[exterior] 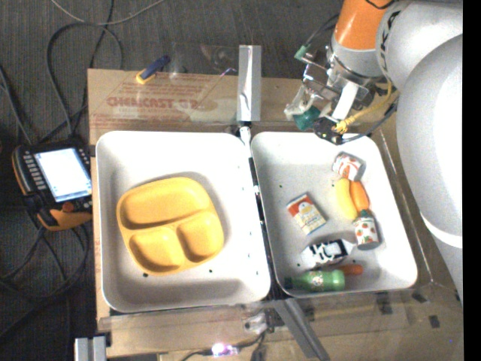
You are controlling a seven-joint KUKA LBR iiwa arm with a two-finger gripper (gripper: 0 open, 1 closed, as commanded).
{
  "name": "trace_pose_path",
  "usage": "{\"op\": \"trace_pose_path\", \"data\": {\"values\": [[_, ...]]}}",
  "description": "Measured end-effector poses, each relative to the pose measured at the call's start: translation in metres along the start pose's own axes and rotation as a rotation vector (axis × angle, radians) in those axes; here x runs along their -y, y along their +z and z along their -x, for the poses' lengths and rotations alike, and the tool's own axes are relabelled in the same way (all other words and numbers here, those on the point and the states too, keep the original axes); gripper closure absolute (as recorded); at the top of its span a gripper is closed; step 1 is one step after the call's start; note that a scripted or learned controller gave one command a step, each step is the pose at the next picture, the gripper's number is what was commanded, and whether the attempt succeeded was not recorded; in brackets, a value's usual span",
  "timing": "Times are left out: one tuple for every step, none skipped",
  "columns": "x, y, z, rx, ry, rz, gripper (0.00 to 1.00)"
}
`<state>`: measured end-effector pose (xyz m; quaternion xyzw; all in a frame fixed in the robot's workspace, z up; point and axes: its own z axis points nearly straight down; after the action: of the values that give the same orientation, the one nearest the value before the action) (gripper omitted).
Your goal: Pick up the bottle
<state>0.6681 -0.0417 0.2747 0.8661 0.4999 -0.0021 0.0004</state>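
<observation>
A dark carpeted floor strewn with cables surrounds a cardboard-topped bench bearing two shallow white bins side by side. The gripper (319,111) of the grey-and-orange arm hangs above the far rim of the right bin (282,201); its fingers blur into brackets, cables and teal fittings, so whether it is spread or closed cannot be told, and nothing can be made out between them. It stands well apart from its target, apparently high enough to leave the bin's contents unobstructed.

Below it a small red-and-white packet (349,164) lies near the far wall, touching a yellow banana-like toy (344,198) and an orange carrot-like piece (361,195). A small jar with a red pattern (367,230) sits just beyond them, a red-and-white carton (307,213) rests mid-bin, and a black-and-white toy (327,253) lies nearer the front. The bottle (322,280), green with an orange cap, lies on its side against the near wall, probably where it rolled to rest, which may crowd a grasp from above.

In the left bin (109,277), a yellow divided tray (171,222) sits alone. A handheld controller (56,177) rests on the floor at the left.
</observation>
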Motion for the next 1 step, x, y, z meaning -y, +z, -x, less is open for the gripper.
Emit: {"op": "trace_pose_path", "data": {"values": [[0.0564,0.0096,0.0067,0.001,0.01,0.001,1.0]]}}
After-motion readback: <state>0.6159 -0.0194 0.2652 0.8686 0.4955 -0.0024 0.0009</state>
